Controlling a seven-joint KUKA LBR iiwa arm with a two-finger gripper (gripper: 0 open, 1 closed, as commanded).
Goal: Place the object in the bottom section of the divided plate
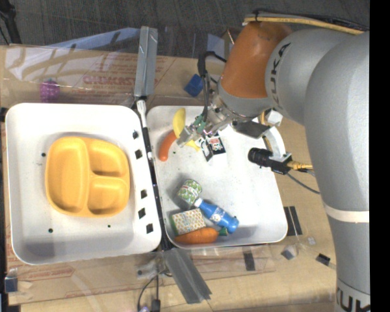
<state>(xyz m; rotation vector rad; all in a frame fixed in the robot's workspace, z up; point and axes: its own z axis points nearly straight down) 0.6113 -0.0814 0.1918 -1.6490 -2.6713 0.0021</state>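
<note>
The pincer (196,130) is seen low over the far part of the right bin (270,194), its tips just beside the banana (179,122) and near the orange oblong piece (164,147). Whether it is released or clenched cannot be told, and nothing is seen between its tips. The step in hand is judged to be the pick: an object is being reached for, and none has yet been carried to the plate (88,175). For the next move, a firm grip on one piece is called for, then a lift and a carry leftward across the bin walls to the plate's near section. The banana is yellow, curved and small, lying against the bin's far wall. The plate is yellow, with three sections, and lies in the left bin (26,239).
</note>
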